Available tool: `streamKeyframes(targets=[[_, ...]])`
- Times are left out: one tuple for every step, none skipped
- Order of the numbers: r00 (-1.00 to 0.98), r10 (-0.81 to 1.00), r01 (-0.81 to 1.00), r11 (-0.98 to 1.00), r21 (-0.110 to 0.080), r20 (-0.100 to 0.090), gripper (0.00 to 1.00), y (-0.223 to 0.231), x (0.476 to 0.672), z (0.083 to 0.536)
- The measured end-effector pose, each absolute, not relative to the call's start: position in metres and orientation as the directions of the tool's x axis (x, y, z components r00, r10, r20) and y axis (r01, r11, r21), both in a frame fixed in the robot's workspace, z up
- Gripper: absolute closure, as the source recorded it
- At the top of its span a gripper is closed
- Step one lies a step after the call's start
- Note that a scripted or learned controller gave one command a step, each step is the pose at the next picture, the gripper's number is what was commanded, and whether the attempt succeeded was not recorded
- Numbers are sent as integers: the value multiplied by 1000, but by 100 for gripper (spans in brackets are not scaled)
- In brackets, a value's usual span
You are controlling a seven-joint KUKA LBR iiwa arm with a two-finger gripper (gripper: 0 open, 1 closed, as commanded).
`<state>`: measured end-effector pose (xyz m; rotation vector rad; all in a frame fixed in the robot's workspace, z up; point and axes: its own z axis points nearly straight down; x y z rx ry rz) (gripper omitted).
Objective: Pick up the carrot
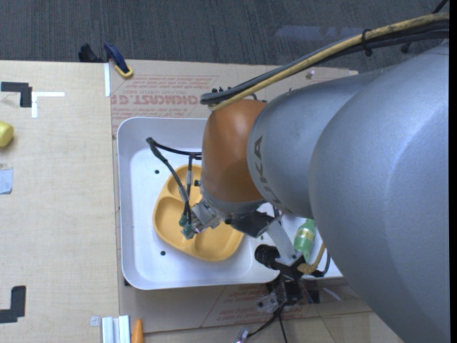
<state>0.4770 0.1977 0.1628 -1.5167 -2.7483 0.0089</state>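
jaws are looking too small and dark to tell how wide they are standing, or if anything is sitting between them. the gripper (188, 226) is hanging low over a yellow plate (168, 216) with little sections, and this plate is lying in the white bin (128, 191). the big grey arm (371, 177) with its orange band (228, 156) is covering the right part of the bin and part of the plate, so i cannot tell where the carrot is lying. a green thing (305, 238) is peeking out just beside the arm, near the bin's right end, and it is hard to say what it is. black cables (163, 159) are curling down toward the gripper. a yellow thing (4, 133) is getting cut off at the left edge.
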Motion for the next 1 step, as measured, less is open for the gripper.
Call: streamKeyframes(targets=[[-46,999,999,46,-4,-5,100,195,477,186]])
